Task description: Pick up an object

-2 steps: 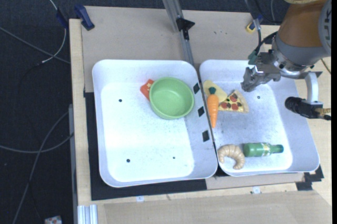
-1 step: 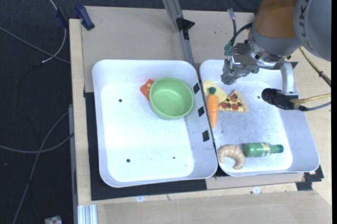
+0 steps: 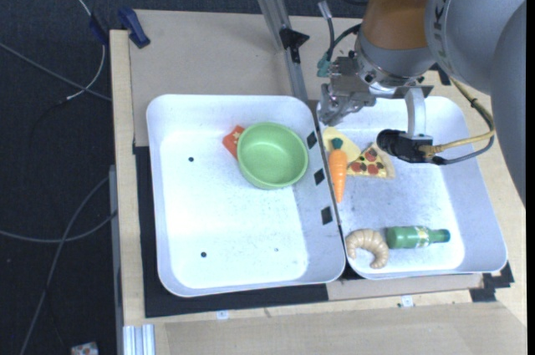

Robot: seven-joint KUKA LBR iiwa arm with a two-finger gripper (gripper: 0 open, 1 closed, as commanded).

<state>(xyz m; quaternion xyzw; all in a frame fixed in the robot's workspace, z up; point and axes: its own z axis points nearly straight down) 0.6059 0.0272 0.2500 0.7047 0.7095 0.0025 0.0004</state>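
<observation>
Nearby: carrot [image 3: 336,168] touching pizza slice [image 3: 371,164], croissant [image 3: 369,247] beside bottle [image 3: 415,237].

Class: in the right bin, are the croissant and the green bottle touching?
Touching. The camera view shows the green bottle's base end butting against the croissant's upper curve, no white bin floor between.
</observation>
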